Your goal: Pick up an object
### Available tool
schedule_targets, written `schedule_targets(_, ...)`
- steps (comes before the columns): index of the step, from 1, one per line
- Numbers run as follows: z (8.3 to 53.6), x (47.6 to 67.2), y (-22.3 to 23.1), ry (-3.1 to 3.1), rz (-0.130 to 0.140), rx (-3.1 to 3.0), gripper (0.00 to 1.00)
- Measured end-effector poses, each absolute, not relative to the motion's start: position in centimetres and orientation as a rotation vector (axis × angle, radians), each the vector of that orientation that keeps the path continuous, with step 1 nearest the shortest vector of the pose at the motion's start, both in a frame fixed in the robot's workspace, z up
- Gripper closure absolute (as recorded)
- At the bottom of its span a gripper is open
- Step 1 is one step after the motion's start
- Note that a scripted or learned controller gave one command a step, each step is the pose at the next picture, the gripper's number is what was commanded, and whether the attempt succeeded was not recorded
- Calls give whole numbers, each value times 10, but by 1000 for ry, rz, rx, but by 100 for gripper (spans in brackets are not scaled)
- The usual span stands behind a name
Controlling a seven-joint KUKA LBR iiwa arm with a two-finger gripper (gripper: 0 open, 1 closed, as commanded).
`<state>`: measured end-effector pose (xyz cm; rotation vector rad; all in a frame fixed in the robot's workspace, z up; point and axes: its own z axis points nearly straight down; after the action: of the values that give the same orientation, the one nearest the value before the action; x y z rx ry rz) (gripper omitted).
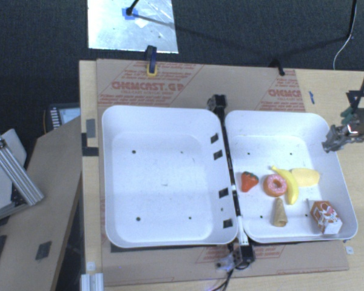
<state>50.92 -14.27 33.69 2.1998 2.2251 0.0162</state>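
The right bin (273, 123) holds several small toy foods near its front. A red strawberry (249, 180) lies leftmost, beside a pink-iced donut (275, 185). A yellow banana (289, 185) curves past the donut, with a yellow lemon (306, 176) to its right. A tan cone (279, 213) lies in front of them. A red and white box (326, 217) sits in the front right corner. My gripper (336, 139) hangs at the bin's right rim, apart from all the objects, and its fingers are too small and blurred to read.
The left bin (158, 117) sits beside the right one, joined by a black clip strip (225, 168). Both rest on a cardboard sheet (170, 83). A metal plate (132, 16) lies at the back; an aluminium frame (12, 168) stands at left.
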Motion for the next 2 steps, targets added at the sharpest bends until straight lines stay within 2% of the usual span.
schedule_targets(1,304,527,-101,2232,2,2211,100)
schedule_targets(2,175,508,-137,2225,-12,2231,100)
